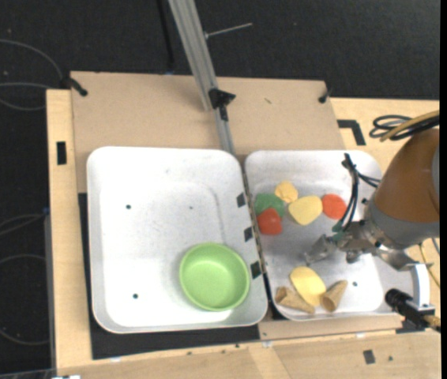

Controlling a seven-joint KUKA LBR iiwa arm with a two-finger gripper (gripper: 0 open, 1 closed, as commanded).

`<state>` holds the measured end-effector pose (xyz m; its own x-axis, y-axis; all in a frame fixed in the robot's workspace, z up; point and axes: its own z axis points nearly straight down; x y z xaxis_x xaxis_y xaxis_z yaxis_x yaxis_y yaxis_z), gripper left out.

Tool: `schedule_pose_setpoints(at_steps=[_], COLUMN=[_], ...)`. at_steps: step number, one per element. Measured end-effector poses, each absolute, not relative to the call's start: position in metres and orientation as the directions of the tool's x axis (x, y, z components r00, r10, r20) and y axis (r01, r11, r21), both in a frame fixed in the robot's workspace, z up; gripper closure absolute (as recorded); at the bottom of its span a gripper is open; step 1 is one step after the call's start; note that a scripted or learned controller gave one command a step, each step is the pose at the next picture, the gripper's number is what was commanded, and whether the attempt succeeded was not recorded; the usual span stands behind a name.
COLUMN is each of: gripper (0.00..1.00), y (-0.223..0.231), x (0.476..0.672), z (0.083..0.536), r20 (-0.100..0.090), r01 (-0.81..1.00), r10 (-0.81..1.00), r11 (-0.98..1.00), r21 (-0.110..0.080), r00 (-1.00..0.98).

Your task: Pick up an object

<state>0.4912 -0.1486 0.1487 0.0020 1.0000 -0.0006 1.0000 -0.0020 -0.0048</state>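
Observation:
The right bin (310,164) holds several small toy foods. A green piece (267,202) and a red piece (270,223) lie by its left wall. Two yellow pieces (287,191) (306,210) and an orange-red ball (334,205) sit in the middle. At the front lie a pale yellow piece (308,283) and two tan pieces (291,298) (335,294). My gripper (324,251) hangs low over the bin's right half, just below the orange-red ball and above the pale yellow piece. Nothing is visibly held in it.
A green bowl (214,275) stands in the front right corner of the left bin (144,204). A slanted metal pole (200,54) rises behind the bins. The arm's orange band (413,180) overhangs the right bin's right edge.

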Motion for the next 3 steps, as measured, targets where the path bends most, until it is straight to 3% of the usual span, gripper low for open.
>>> schedule_pose_setpoints(at_steps=[1, 2, 3], gripper=[0.00, 1.00, 1.00], y=[-0.150, -0.150, -0.144], x=[0.491, 0.493, 0.496], z=[0.099, 0.112, 0.173], r20=[-0.003, 0.001, -0.002], r01=[1.000, 1.000, 1.000], r10=[1.000, 1.000, 1.000], r11=[-0.002, -0.008, 0.005], r21=[0.000, 0.006, 0.008], r00=[0.002, 0.008, -0.005])
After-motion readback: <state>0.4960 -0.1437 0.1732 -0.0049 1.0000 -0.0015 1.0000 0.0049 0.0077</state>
